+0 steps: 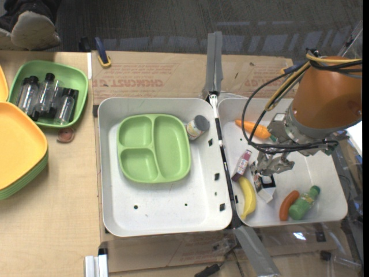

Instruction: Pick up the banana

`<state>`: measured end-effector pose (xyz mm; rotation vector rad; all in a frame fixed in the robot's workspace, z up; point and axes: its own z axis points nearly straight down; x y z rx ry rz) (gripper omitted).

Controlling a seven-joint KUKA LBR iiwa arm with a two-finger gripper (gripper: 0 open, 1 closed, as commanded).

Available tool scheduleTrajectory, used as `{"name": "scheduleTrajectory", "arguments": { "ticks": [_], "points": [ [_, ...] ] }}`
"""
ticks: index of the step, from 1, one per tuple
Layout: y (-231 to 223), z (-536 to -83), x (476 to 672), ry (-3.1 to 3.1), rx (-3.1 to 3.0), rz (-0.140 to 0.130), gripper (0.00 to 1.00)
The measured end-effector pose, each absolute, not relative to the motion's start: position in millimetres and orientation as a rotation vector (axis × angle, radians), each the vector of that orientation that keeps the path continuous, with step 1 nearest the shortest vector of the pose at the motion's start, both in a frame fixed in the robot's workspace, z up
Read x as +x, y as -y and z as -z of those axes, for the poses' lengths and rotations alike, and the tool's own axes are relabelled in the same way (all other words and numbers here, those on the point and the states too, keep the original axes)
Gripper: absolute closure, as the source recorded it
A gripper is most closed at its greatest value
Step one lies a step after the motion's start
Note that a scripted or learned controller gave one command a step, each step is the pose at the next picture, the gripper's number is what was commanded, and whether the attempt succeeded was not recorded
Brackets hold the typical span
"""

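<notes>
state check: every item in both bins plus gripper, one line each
banana: lying in right bin by its left wall, not gripped
gripper: low over right bin, just right of banana
carrot: lying at back of right bin
green bottle: on its side, front right
orange sausage: lying beside the bottle
green plate: flat in left bin
small jar: tipped at plate's back right corner

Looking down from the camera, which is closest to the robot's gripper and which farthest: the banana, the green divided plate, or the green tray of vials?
From the gripper:
1. Banana, just below-left, same right bin.
2. Green divided plate, in the left bin.
3. Green tray of vials, on the bench at far left.
</notes>
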<state>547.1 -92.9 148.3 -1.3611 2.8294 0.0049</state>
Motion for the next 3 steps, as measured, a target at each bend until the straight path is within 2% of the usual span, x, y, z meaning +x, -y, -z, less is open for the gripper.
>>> {"name": "scheduleTrajectory", "arguments": {
  "ticks": [1,2,3],
  "points": [
    [215,-160,492.1,-2.740,-1.528,0.000,1.00],
    [220,-180,516.5,-2.569,-1.800,-0.003,1.00],
    [220,-163,480.4,-2.289,-2.147,-0.004,1.00]
  ]
}}
